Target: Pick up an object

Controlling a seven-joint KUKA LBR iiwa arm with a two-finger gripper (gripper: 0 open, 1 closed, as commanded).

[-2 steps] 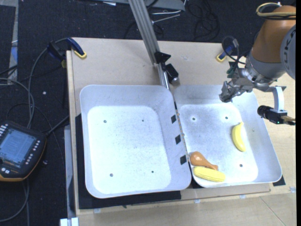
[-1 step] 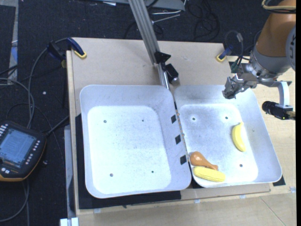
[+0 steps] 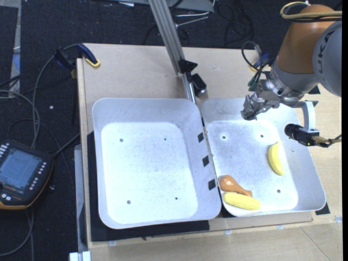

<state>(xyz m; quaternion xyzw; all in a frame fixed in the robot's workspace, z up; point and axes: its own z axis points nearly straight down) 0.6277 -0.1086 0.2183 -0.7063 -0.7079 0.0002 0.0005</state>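
The claw (image 3: pixel 251 113) is hovering over the far rim of the right bin (image 3: pixel 310 170), probably lining up a descent; I cannot tell its state. That bin is holding a banana (image 3: pixel 275 159), a corn cob (image 3: pixel 242 201) and an orange drumstick-shaped toy (image 3: pixel 232 184), the last two touching by its near edge

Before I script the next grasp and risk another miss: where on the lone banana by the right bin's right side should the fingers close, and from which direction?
Grip the banana across its middle, coming straight down from above. It lies flat on the right bin floor, long axis running roughly top to bottom in the camera view, so the fingers should close across its narrow width. It lies apart from the other items; the bin's right wall is fairly close.
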